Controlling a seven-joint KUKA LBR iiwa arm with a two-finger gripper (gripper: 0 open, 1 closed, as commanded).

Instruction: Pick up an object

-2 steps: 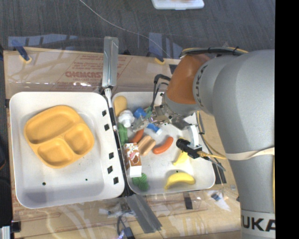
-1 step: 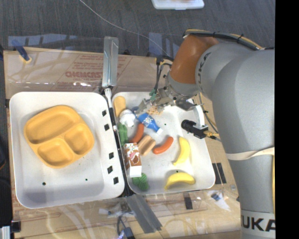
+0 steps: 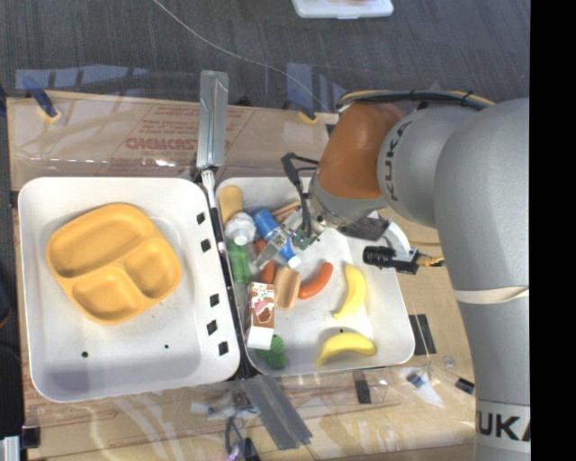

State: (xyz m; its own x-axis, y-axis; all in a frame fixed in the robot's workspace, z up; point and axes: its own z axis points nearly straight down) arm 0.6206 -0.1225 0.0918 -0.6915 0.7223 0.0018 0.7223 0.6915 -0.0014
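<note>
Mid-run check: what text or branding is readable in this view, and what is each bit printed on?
"KUKA", vertical on the arm's grey wrist housing.
"KUKA", cut off by the frame, on the arm's base.
Red lettering on the cardboard sheet behind the bins: too blurred to read.
Print on the small carton: too small to read.

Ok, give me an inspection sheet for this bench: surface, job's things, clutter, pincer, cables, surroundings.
Surface: two white bins side by side; left bin, right bin.
Job's things: right bin holds two bananas, a sausage, a blue bottle, a green bottle, a small carton and more, crowded along its left side.
Clutter: a yellow divided tray lies in the left bin.
Pincer: pincer low over the pile by the blue bottle; fingers' state unclear.
Cables: black cable looping off the wrist.
Surroundings: brown board under the bins; a white object at the top edge.
</note>
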